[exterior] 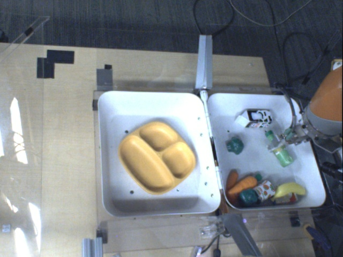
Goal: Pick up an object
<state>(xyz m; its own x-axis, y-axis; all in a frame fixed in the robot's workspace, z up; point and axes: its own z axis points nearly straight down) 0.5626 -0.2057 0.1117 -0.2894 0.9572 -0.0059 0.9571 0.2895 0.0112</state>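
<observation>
Green bottle [278, 150] lies seemingly just beneath claw [291, 138].

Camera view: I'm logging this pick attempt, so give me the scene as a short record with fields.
left bin: shallow white bin holding a yellow three-section plastic dish
right bin: shallow white bin with small items
right bin back: black-and-white toy
right bin middle: dark green lump, pale green bottle
right bin front: orange carrot, yellow banana
tool: at right bin's right side, beside the bottle
</observation>
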